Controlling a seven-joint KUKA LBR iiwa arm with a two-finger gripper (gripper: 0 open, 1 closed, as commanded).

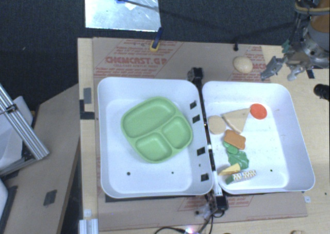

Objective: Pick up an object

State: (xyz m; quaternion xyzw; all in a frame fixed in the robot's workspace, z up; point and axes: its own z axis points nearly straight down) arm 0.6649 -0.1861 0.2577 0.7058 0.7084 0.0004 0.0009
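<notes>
Hovering past the far right corner of the right bin [296,119], the gripper [282,66] shows spread, empty fingers, with the red disc [258,111] lying nearest, down-left of it, and the beige egg [243,64] directly left.

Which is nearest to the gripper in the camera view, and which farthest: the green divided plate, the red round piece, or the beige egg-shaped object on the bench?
From the gripper:
1. Beige egg-shaped object, on the bench just behind the right bin.
2. Red round piece, inside the right bin, near its back.
3. Green divided plate, in the left bin.
</notes>
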